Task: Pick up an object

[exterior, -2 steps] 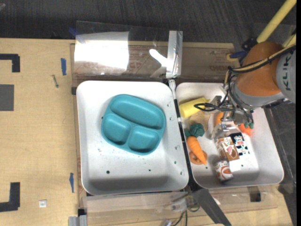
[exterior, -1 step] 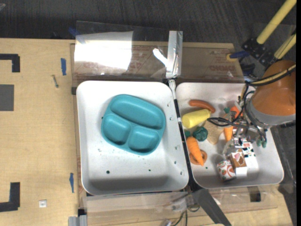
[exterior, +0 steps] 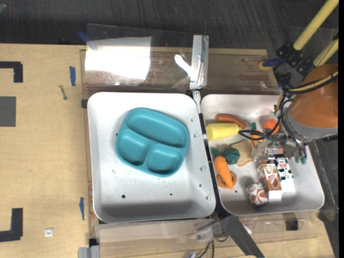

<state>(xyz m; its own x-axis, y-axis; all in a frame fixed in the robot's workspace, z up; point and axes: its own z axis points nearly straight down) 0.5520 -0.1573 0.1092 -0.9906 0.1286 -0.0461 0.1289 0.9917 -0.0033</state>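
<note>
The right bin (exterior: pixel 309 195) holds several toy foods. A yellow piece (exterior: pixel 221 131) lies near its left wall, with a red-orange sausage (exterior: pixel 230 119) just behind it. Toward the front are an orange carrot (exterior: pixel 223 172), a dark green piece (exterior: pixel 232 155) and a beige piece (exterior: pixel 246 150). A small red and white can (exterior: pixel 257 194) and a brown and white carton (exterior: pixel 271 177) sit at the front. My gripper (exterior: pixel 273 151) hangs low over the middle of this bin, just behind the carton, under the orange wrist band (exterior: pixel 317 109).
A teal divided plate (exterior: pixel 152 140) lies in the left bin (exterior: pixel 107 187). A clear plastic sheet and a taped ridge (exterior: pixel 198 63) stand behind the bins. Yellow poles (exterior: pixel 320 18) cross the top right. The wooden bench (exterior: pixel 37 160) extends to the left.
</note>
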